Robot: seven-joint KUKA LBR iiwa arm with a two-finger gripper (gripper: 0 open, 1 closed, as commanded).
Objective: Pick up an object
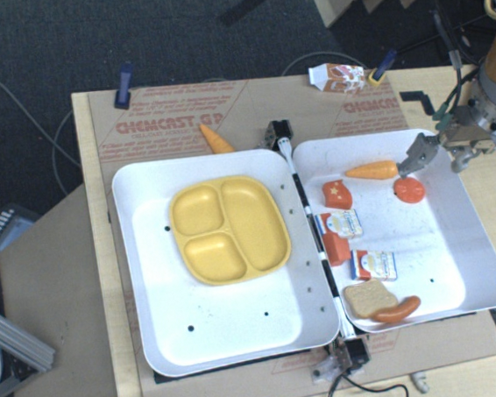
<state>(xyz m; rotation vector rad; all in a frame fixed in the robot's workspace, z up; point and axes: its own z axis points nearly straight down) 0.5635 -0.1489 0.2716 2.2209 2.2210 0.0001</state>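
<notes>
The right bin (465,250) holds an orange carrot (370,171), a red tomato (410,189), a red piece of toy food (337,194), small cartons (343,225), a bread slice (370,297) and a sausage (396,312). My gripper (440,155) hangs over the bin's upper right corner, open, with nothing between its fingers. Its left finger (416,153) sits just above the tomato and beside the carrot's right tip.
The left bin (150,274) carries a yellow divided plate (230,228). A second carrot (216,139) lies on the cardboard behind the left bin. A small carton (338,76) and a blue clip (121,85) sit at the bench's back edge.
</notes>
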